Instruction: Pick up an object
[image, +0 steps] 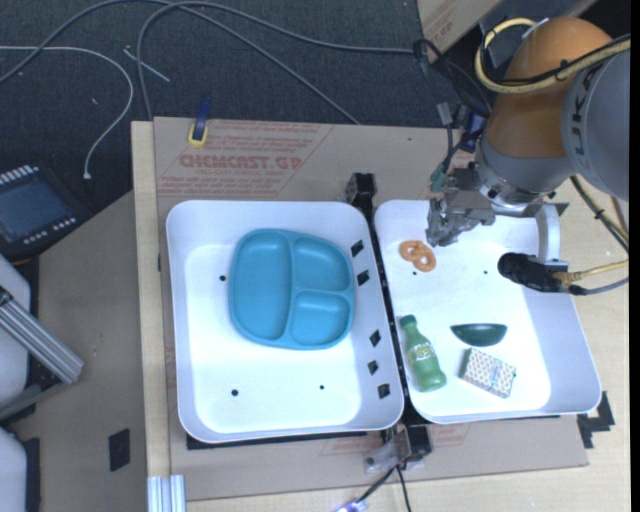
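The right bin (560, 390) holds an orange pretzel (417, 255) near its upper left, a green bottle (422, 352) lying at the left, a dark green bowl (478, 333) and a patterned small box (488, 373) toward the front. My gripper (441, 237) hangs at the bin's upper left, its tips just right of and above the pretzel. Nothing shows between the fingers. The left bin (200, 380) carries a blue divided plate (292, 288).
A black clamp (360, 187) sits between the bins at the back. A black cylindrical part with a yellow cable (535, 271) juts over the right bin's right side. Cardboard (245, 155) lies behind the bins, cables on the dark floor.
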